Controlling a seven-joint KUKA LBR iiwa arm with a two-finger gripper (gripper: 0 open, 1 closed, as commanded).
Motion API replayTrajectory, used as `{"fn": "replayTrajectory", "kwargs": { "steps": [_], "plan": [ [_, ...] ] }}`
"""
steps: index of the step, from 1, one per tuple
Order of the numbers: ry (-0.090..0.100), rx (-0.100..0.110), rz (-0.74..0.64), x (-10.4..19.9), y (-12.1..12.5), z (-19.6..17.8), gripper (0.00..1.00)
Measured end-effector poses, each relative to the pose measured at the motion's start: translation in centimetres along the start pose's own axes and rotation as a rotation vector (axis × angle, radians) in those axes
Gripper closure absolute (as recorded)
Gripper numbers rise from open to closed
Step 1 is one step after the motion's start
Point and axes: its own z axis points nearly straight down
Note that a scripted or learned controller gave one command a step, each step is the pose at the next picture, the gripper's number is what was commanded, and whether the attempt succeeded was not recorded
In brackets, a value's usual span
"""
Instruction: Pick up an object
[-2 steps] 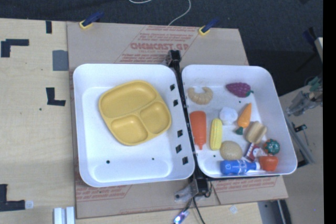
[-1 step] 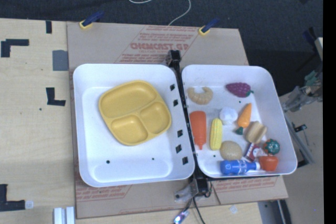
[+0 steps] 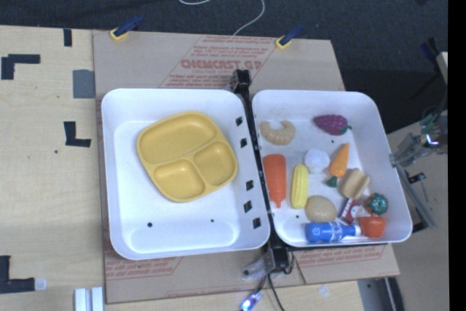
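- Camera view: a grey metal piece (image 3: 426, 138) stood at the picture's right side, off the outer wall of the right bin (image 3: 384, 129). It was probably the arm's working end, but it was too small and cluttered to be sure. I could not tell whether the jaws were apart or together, and nothing could be seen between them.
- Every candidate for the pick lay away from that piece, across the bin wall toward the picture's left. Nearest to it were a small green-and-red toy (image 3: 376, 203), a red tomato (image 3: 373, 227) and a tan bread-like piece (image 3: 354, 183).
- Further off sat an orange carrot (image 3: 338, 159), purple grapes (image 3: 331, 124), a white lump (image 3: 315, 159), a potato (image 3: 320, 208) and a blue bottle (image 3: 331, 232) lying along the near wall.
- Furthest in that bin were a yellow corn cob (image 3: 299, 185), a long orange-red piece (image 3: 274, 178) and a croissant (image 3: 277, 132).
- The left bin (image 3: 109, 156), well apart from the jaws, held a yellow divided plate (image 3: 188, 155). Both bins rested on a cardboard sheet (image 3: 218, 65) on the desk.
- By my judgement the task stood at its start: no object had been lifted, and the approach was not yet made.
- The next move called for choosing one piece, coming over the wall and descending squarely on it. The grapes and the croissant lay freer than the crowded pile near the tomato.
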Motion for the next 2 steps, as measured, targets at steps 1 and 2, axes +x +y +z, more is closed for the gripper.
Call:
{"fn": "replayTrajectory", "kwargs": {
  "steps": [1, 2],
  "plan": [
    [0.001, -0.003, -0.005, 4.4, 0.1, -1.6, 1.00],
    [0.000, 0.004, 0.003, -0.1, -0.1, 5.2, 1.00]
  ]
}}
